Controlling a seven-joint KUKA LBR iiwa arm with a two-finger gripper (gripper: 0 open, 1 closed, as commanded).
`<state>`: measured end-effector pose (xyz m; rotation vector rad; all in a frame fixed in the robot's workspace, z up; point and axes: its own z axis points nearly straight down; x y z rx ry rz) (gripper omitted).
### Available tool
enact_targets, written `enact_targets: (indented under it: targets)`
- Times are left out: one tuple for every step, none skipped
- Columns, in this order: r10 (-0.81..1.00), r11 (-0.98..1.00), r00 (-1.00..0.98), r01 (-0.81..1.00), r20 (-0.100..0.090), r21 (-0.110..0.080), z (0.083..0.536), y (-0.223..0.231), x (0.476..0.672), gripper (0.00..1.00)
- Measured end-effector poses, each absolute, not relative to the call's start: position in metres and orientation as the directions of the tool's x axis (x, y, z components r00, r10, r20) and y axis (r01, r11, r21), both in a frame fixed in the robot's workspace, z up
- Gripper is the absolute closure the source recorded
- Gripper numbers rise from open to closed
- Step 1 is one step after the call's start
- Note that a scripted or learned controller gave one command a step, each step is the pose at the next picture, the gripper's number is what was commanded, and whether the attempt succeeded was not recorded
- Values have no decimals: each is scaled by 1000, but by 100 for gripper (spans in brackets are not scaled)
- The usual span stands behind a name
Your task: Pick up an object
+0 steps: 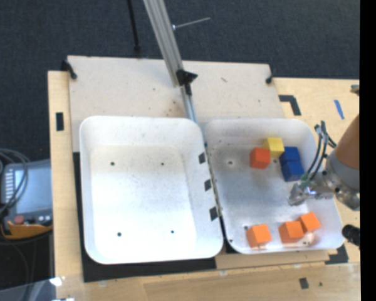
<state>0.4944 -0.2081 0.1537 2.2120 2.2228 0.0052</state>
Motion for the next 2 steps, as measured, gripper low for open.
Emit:
enact_targets:
  targets:
    - [1000,4,-4,1000,-3,9,217,-207,493,100]
    - [1000,5,-5,1000,-2,7,253,-207,495,100]
